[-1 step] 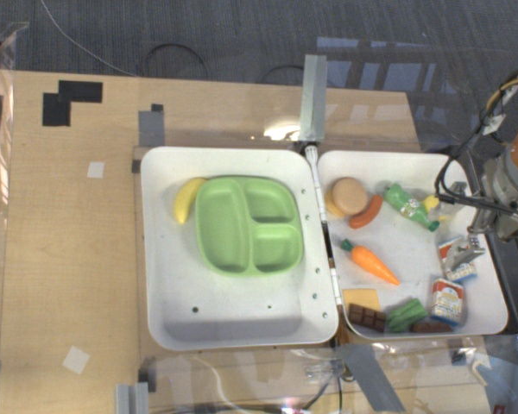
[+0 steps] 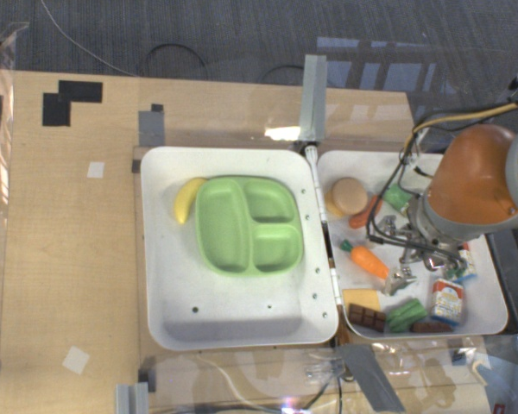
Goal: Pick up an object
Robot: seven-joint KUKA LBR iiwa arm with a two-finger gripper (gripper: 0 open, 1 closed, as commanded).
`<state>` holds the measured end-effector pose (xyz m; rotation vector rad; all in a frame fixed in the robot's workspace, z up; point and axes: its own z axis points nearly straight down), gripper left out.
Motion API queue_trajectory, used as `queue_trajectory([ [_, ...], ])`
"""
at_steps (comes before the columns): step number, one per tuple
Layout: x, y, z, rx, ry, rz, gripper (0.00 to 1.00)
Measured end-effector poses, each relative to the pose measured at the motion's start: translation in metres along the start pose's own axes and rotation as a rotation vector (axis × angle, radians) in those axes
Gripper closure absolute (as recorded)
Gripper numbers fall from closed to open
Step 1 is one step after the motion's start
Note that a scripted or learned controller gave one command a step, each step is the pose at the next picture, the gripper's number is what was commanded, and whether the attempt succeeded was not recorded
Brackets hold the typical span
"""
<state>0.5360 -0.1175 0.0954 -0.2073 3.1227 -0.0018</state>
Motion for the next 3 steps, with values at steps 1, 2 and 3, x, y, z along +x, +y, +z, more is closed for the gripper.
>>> queue_trajectory([
  [1, -0.004, 0.025, 0.004, 0.006, -0.006, -0.05, 0.0],
  [2, -0.01, 0.027, -0.011, 0.008, -0.024, -0.056, 1.0],
  [3, 0.013, 0.06, -0.094, 0.0, -0.005, 0.059, 1.0],
])
